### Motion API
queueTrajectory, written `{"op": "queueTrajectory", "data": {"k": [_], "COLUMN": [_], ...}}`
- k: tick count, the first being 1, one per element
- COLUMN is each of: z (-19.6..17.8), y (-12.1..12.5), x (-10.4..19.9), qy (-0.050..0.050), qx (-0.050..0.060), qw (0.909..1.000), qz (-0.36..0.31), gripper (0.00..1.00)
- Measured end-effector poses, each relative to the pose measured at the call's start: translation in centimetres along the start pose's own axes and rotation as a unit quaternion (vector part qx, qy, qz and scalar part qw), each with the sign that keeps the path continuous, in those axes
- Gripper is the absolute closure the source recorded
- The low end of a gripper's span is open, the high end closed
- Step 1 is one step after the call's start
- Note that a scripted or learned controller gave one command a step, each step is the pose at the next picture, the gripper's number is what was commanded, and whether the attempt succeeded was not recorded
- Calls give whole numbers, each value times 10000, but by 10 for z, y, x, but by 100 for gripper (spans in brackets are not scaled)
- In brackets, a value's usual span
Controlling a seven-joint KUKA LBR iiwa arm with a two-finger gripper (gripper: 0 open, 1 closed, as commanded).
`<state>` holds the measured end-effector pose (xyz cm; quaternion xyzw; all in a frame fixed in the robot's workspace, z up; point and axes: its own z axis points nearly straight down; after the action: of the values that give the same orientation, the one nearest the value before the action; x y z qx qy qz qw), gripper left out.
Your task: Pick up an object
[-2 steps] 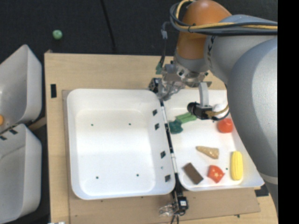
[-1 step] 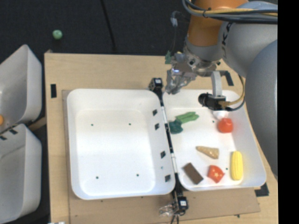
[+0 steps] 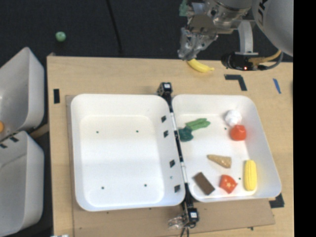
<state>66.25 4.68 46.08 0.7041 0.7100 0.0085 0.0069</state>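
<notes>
My pincer [image 3: 190,51] hangs high at the top of the view, above the back edge of the bench [image 3: 123,75] and well behind both bins. Just under its tip lies a banana [image 3: 200,66], on the bare wood behind the right bin [image 3: 261,127], not inside it. The banana's near end sits right below my tip, but I cannot tell whether I touch it, and I cannot tell how far my pincer is spread; the metal parts blur together from here.

The left bin [image 3: 118,152] sits beside the right one, the two meeting along a hinged seam down the middle.

In the right bin, a green piece [image 3: 197,124] lies near the seam, with a darker teal lump [image 3: 185,134] touching its lower left end. Toward the far right corner a small white ball [image 3: 232,116] rests just above a red block [image 3: 238,133], the two nearly touching. Lower down, a tan wedge [image 3: 219,160] lies near the middle. Along the front, a brown slab [image 3: 203,182] lies tilted near the seam, a red pepper [image 3: 227,183] sits just right of it, and a yellow corn cob [image 3: 250,175] stands lengthwise by the right wall.

Off the bench, on the dark floor at upper left, a small green ball [image 3: 60,36] lies well apart from everything.
</notes>
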Motion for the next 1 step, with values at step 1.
{"op": "queueTrajectory", "data": {"k": [1], "z": [54], "y": [27], "x": [-23], "qy": [-26], "qx": [109], "qw": [9999], "qz": [50], "gripper": [100]}}
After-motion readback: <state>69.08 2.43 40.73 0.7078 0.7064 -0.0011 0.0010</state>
